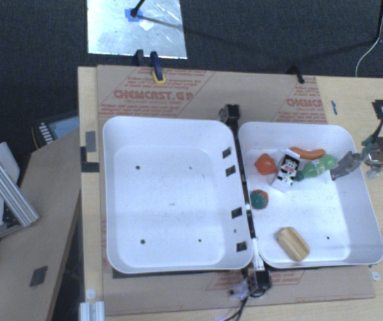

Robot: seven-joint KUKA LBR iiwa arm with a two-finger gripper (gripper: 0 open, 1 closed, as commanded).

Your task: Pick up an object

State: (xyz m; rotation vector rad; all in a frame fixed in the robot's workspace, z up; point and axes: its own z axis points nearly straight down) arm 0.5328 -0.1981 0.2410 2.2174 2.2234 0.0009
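Hovering over the right bin's (361, 179) right rim, your jaws (343, 166) can't be read as open or closed, while the toys cluster (291, 166) crowds its upper half, leaving room below.

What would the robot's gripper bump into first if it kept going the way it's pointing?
Probably the green toy. The gripper points left at it from the right bin's edge, though its height above the toy is unclear.

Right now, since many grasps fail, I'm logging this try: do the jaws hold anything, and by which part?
Nothing is held. The gripper is at the right bin's right edge with nothing between its jaws; the green object lies just beside it.
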